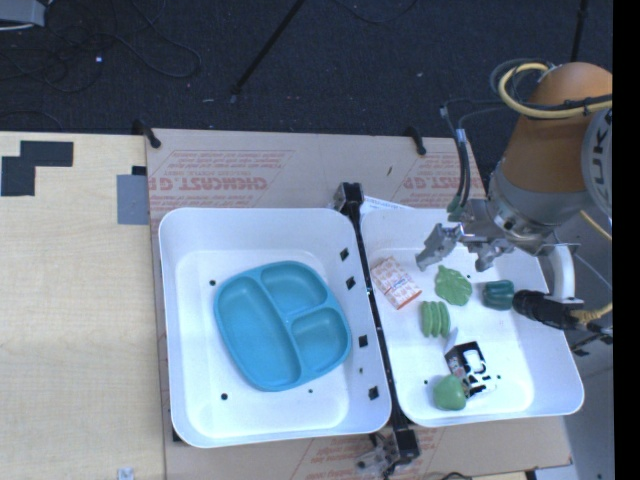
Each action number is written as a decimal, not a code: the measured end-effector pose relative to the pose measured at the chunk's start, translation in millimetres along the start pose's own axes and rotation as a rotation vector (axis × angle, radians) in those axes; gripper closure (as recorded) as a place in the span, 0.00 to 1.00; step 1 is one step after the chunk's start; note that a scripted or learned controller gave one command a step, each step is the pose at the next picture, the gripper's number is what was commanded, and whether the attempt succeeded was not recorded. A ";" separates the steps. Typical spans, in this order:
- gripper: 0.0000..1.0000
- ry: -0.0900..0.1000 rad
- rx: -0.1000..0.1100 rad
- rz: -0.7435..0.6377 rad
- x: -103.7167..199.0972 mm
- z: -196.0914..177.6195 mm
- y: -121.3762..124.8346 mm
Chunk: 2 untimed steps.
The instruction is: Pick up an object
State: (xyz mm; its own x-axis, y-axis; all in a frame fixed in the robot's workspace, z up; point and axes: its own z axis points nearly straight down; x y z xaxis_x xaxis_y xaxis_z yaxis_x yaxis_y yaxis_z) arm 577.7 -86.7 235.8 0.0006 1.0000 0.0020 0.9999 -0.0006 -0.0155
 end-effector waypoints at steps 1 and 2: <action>0.00 -0.001 -0.012 -0.001 -0.2 -6.4 2.2; 0.00 -0.001 -0.007 -0.001 2.8 38.5 -2.6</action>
State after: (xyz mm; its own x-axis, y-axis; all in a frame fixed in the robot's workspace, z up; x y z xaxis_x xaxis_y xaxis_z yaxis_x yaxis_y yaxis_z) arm 574.5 -83.8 197.4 -0.0004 1.0000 0.0014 1.0000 0.0004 -0.0086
